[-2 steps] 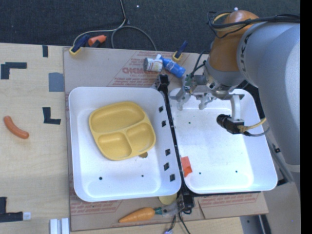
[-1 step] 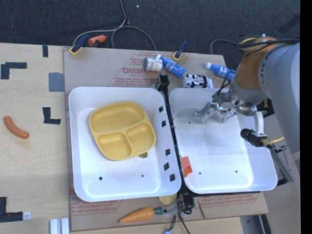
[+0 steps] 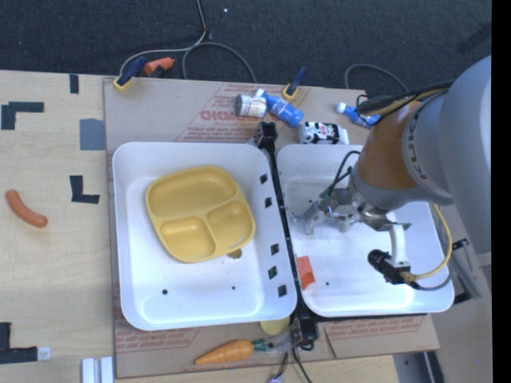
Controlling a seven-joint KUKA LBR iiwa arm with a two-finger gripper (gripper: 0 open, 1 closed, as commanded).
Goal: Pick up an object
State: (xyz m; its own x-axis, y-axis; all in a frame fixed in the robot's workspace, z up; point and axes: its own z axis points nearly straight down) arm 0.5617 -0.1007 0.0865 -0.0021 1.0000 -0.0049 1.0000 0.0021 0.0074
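Observation:
A yellow divided plate [image 3: 200, 212] lies in the left bin [image 3: 136, 294], with a small brown thing [image 3: 234, 254] peeking out at its lower right edge. Near the left wall of the right bin [image 3: 359, 298] lies a small orange piece [image 3: 304, 272]. My gripper [image 3: 318, 214] is down low in the right bin, above and slightly right of the orange piece, reaching in from the right. The grey arm with its orange band [image 3: 383, 154] covers much of that bin's right half.
Outside the bins lie an orange sausage [image 3: 26, 208] at far left, a carrot [image 3: 226, 352] at the front, a blue and white bottle [image 3: 271, 106] and a black-and-white item [image 3: 323, 132] at the back. Clamps [image 3: 144, 69] and cables edge the board.

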